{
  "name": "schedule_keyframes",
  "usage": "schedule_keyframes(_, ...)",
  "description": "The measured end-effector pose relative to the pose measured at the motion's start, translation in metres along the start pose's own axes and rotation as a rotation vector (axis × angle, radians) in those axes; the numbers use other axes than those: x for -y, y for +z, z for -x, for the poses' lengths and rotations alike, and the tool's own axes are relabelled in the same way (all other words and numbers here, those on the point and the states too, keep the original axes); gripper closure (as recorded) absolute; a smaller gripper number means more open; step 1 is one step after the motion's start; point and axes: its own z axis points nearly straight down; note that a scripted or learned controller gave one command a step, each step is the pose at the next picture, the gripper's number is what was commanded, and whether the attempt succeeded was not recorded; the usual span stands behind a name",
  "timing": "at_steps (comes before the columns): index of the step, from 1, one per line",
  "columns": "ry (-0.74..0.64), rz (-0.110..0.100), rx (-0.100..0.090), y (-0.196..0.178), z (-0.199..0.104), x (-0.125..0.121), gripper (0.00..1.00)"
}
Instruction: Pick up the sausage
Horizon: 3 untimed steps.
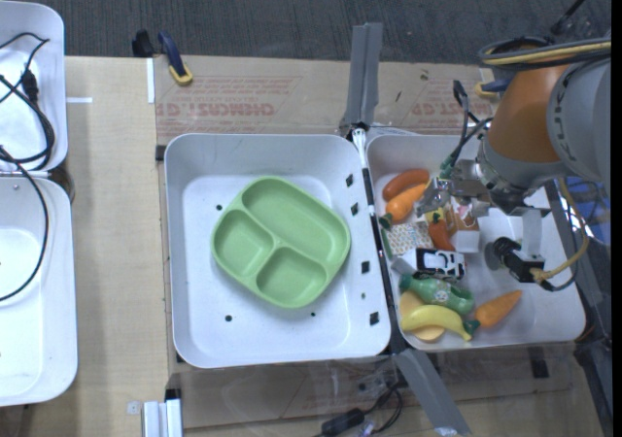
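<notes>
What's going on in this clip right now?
A grey KUKA arm with an orange band reaches in over the right bin, which holds a pile of toy food. Its gripper is down among the items near the top of the pile, close to the sausage, a reddish-orange piece lying by the bin's upper left corner. Nothing can be seen held between the fingers. A banana and a carrot lie nearer the front. The left bin holds a green divided plate.
</notes>
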Motion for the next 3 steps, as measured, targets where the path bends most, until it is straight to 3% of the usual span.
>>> schedule_keyframes(1,0.008,0.015,0.000,0.005,0.020,0.037,0.00)
schedule_keyframes(2,0.074,0.014,0.008,0.005,-0.006,0.032,0.00)
schedule_keyframes(3,0.074,0.014,0.008,0.005,-0.006,0.032,0.00)
